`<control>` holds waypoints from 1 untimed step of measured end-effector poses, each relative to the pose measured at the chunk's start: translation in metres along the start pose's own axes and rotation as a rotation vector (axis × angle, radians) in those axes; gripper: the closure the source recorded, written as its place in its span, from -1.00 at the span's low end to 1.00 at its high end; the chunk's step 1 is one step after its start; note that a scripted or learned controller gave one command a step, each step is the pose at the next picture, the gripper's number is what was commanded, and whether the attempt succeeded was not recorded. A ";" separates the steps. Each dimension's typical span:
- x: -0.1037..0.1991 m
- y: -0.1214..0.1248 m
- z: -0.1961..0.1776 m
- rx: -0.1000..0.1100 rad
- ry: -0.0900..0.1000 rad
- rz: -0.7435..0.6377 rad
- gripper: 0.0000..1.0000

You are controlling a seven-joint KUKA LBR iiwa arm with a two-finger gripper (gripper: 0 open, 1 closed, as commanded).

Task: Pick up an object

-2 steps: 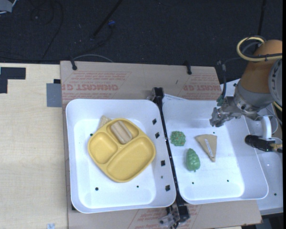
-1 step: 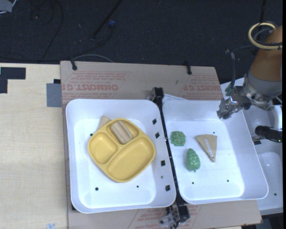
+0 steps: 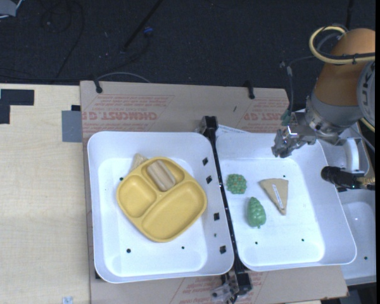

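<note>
Two white bins sit side by side on the bench. The left bin (image 3: 107, 170) holds a yellow divided plate (image 3: 161, 198), with a tan bread-like piece (image 3: 160, 173) lying in its upper compartment. The right bin (image 3: 304, 246) holds three loose items: a tan sandwich wedge (image 3: 275, 194), a green grape-like bunch (image 3: 256, 212) and a smaller green broccoli-like floret (image 3: 236, 183).

The arm (image 3: 342, 81) reaches in from the right. Its gripper (image 3: 284, 145) hangs over the right bin's far rim, apart from all three items and with nothing between its fingers. Whether the jaws stand wide or narrow I cannot tell; the tip is dark and too small to read.

The task looks unstarted, with no object touched. The likely target is one of the right-bin items, and the wedge is nearest.

Risks, as I judge them:
- The wedge lies flat and low, so the fingers may skid over it or close on air.
- The grape bunch and the floret are rounded and may roll or squirt out under an off-centre pinch.
- The grape bunch is just beside the wedge, so a descent between them could shove one aside.
- The gripper is near the rim, so a straight drop from here could clip the bin wall.
</note>
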State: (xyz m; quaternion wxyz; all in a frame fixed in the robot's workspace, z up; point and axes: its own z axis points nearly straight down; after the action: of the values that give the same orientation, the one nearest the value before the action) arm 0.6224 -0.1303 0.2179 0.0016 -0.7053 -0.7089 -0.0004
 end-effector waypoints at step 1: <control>0.053 -0.013 0.001 0.002 0.000 0.000 1.00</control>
State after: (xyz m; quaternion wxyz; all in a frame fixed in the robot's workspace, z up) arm 0.6093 -0.0769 0.2172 0.0025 -0.7053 -0.7089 0.0004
